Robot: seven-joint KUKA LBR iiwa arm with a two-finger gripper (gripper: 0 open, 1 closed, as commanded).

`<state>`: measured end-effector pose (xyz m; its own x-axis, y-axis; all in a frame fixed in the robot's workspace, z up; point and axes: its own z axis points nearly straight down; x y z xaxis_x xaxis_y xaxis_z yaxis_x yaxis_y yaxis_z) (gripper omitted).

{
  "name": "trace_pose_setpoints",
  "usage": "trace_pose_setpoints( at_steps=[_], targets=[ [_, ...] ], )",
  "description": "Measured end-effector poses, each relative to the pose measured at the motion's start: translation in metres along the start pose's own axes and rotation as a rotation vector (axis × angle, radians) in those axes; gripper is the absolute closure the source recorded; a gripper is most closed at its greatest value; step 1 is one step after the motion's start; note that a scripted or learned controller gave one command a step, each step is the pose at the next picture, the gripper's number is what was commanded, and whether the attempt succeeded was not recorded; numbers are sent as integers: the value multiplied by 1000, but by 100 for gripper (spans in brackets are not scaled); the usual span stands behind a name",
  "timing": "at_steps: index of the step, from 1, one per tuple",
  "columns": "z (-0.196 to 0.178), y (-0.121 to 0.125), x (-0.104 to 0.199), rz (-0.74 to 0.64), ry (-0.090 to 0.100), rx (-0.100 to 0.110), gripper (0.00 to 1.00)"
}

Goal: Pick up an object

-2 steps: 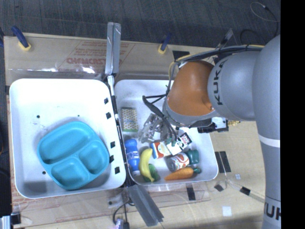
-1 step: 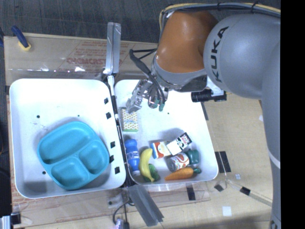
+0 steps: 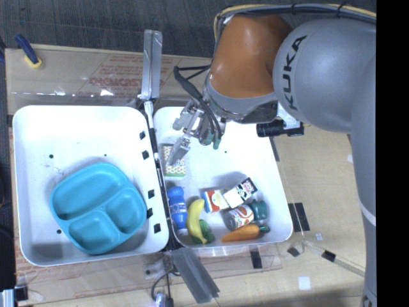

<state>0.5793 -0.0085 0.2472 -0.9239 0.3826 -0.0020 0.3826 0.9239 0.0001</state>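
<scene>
The gripper [image 3: 182, 147], its state not discernible, hangs over the small green-patterned flat packet [image 3: 174, 161] at frame centre, risking a slip against the right-hand shallow white bin [image 3: 279, 190] wall.

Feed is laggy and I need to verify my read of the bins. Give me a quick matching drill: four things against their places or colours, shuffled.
Things:
1. tray
2. banana
3. carrot
4. gripper

Places or colours:
A. orange, by the right bin's near wall
B. blue, in the left bin
C. over the right bin's far left part
D. yellow, between a blue bottle and a can

Pairs: 1-B, 2-D, 3-A, 4-C
</scene>
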Motion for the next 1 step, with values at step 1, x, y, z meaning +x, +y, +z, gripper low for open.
trace_pose_setpoints(
  at_steps=[1],
  targets=[
    [41,-69,36,-187,3,1,0]
  ],
)
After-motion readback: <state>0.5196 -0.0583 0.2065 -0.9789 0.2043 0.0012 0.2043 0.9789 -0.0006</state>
